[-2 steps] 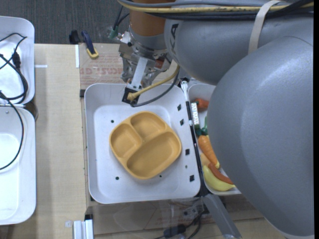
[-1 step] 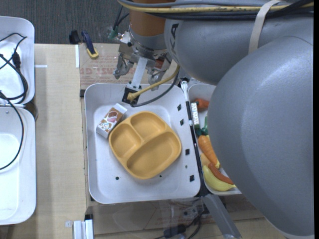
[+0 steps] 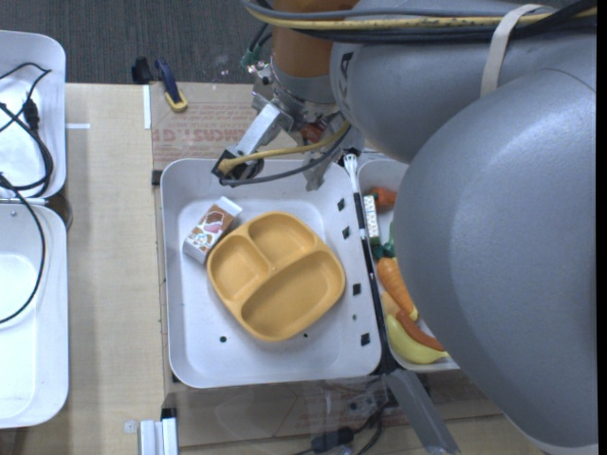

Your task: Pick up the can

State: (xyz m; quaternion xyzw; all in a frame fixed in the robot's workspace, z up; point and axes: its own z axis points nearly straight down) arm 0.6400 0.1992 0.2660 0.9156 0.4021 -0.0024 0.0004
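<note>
From where I stand the end effector hangs over the far rim of the bin that holds the yellow divided plate and a small carton; whether it is spread or closed I cannot tell. Where the can lies I cannot tell either: the arm covers most of the neighbouring bin, where a carrot and a banana peek out. I'd expect a can to be stiff, smooth and prone to roll, so grip it across the middle of its wall
</note>
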